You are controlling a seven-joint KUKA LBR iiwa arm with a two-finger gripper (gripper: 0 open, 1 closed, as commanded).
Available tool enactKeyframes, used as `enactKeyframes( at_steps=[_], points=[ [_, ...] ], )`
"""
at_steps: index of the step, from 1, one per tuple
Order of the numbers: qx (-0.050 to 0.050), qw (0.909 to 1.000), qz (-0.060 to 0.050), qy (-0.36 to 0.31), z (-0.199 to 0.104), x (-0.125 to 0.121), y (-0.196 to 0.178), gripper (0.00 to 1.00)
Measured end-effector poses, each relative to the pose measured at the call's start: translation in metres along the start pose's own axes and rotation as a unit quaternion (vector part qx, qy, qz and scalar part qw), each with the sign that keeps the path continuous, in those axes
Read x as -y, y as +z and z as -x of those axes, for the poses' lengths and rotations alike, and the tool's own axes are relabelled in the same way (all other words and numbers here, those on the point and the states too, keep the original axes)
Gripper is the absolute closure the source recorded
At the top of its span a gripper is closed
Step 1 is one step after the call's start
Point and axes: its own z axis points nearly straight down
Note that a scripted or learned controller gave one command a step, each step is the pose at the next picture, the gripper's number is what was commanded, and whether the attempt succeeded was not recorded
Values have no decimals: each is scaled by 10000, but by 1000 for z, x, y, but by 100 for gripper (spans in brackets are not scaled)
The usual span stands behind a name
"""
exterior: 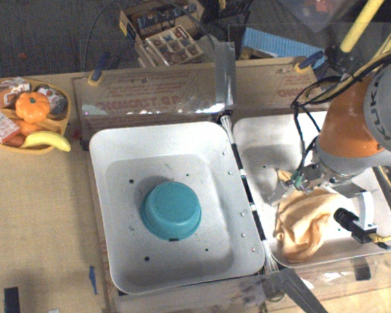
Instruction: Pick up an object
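Tan cloth (305, 226) beneath "KUKA"-lettered arm (368, 125).

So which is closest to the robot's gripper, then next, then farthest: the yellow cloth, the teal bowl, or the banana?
From the gripper, in the camera view:
1. Yellow cloth, right bin, just below the gripper.
2. Teal bowl, upside down in the left bin.
3. Banana, in the basket at the far left corner.
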Motion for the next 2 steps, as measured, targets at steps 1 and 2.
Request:
enactKeyframes(
  at_steps=[1, 2],
  points=[
    [14, 10000, 27, 29, 3, 0, -11, 100],
    [-9, 9998, -36, -182, -22, -59, -96, 100]
  ],
)
